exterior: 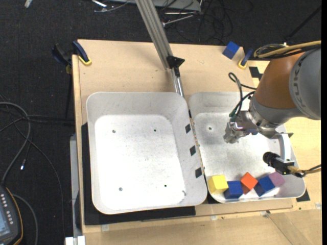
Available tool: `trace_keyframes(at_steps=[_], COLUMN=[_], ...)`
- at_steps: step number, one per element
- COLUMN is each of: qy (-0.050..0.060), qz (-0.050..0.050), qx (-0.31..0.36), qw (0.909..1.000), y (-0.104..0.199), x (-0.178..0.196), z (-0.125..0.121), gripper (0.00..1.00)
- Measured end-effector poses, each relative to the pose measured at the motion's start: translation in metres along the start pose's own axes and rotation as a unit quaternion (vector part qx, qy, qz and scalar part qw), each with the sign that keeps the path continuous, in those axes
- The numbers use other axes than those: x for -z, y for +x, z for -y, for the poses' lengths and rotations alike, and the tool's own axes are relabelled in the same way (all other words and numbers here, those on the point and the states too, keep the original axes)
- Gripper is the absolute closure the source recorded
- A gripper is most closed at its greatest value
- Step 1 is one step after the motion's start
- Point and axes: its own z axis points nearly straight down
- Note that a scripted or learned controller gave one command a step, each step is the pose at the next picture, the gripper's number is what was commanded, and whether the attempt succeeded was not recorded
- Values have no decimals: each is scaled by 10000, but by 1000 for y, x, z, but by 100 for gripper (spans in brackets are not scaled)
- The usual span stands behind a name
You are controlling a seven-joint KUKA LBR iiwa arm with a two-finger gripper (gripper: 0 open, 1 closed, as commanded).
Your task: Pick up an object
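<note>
You see the gripper (232,136) over the right bin (214,106), whether parted or closed you cannot tell, with the yellow cube (218,183), blue cubes (234,189), orange cube (249,181) and purple cube (277,178) clustered below it.

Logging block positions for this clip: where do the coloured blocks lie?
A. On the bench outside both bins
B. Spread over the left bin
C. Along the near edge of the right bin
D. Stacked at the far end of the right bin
C: the yellow block, two blue blocks, orange block and purple block sit in a row by the near rim of the right bin.
</note>
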Motion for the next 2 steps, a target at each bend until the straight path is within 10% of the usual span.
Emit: trace_keyframes(at_steps=[1, 2], qy=[-43, -44], qz=[6, 24], qx=[7, -29], qw=[10000, 10000], y=[104, 99], x=[45, 54], z=[9, 9], gripper=[100, 100])
